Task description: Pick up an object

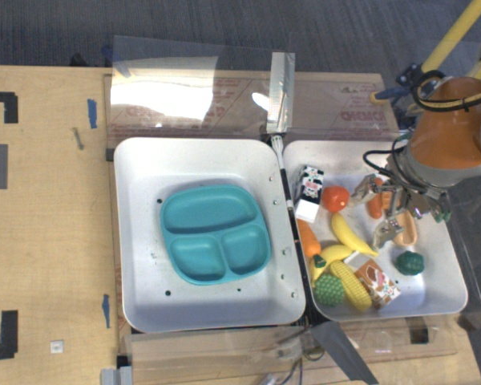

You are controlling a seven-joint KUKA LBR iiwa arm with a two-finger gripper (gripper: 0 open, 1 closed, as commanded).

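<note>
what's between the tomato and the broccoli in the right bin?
In the camera view, the banana lies slantwise between the tomato and the broccoli, with a yellow piece just below it, beside the carrot.

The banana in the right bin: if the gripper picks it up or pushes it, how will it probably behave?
The banana looks like smooth moulded plastic, so probably stiff, light and a little slippery. Its curved shape may make it pivot when pushed. It lies close among other toys in the right bin, so a push would probably move them too.

Teal tray (216, 233) in left bin (136, 215)
</note>
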